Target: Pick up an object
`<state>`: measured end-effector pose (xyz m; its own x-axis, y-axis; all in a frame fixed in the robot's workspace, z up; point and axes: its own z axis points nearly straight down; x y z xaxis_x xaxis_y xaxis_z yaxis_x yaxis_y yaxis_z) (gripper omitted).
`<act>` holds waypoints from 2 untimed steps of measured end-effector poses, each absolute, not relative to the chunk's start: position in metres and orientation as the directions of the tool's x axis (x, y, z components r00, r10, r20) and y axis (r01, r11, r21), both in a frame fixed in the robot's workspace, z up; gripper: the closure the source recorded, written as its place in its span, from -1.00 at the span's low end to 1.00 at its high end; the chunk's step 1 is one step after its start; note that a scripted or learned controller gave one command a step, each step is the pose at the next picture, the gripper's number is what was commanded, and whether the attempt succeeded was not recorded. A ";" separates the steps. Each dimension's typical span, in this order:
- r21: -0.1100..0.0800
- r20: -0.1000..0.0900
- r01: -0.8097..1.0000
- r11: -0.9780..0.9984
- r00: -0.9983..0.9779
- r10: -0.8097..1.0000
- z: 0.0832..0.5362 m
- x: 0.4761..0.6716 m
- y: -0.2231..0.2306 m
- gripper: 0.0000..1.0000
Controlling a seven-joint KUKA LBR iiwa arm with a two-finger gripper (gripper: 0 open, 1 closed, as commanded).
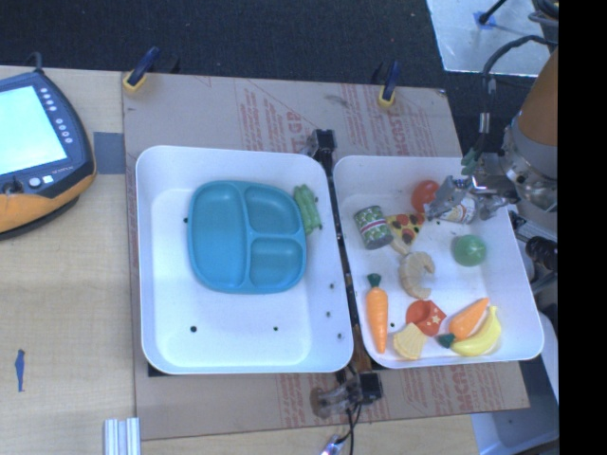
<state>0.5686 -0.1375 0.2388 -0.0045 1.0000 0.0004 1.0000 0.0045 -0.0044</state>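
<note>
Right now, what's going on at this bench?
The arm reaches in from the right, its gripper low over the right bin, near a red toy and a green ball. Nothing shows between its fingers. More toy food lies there: a carrot, a banana. The left bin holds a blue tray.

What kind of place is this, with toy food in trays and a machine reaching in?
Probably a robot test bench in a lab. Two shallow white bins sit on clamped cardboard, one with plastic toy food such as an orange carrot, and a grey-and-orange handheld control screen lies alongside.
</note>
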 end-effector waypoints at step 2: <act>-0.005 -0.001 1.000 0.006 -0.006 1.000 0.091 0.552 -0.153 -1.00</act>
<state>0.5517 -0.1533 0.0913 -0.0057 1.0000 -0.0006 1.0000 0.0057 -0.0052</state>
